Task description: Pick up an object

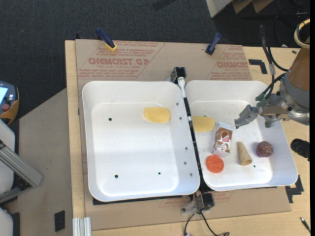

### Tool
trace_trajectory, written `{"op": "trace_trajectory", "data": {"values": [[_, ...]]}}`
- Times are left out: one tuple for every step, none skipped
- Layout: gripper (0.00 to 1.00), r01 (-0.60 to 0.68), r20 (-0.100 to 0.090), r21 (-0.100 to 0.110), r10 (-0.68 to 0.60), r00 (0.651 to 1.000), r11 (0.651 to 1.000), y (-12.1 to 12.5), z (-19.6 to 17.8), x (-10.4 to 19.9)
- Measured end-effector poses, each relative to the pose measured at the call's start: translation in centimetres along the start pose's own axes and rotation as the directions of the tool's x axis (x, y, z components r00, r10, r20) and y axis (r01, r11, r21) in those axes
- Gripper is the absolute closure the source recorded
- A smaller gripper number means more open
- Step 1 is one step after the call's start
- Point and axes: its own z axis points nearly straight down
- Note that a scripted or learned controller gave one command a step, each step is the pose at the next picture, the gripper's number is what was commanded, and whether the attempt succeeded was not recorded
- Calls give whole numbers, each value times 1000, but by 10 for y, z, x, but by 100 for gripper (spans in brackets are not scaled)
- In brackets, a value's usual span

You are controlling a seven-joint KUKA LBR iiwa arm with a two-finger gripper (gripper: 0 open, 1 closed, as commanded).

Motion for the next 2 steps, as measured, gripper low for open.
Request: {"op": "trace_trajectory", "data": {"values": [[0,3,-3,10,-3,1000,1000,-6,81,45],[0,-6,-2,4,6,1000,1000,-26,180,3]]}}
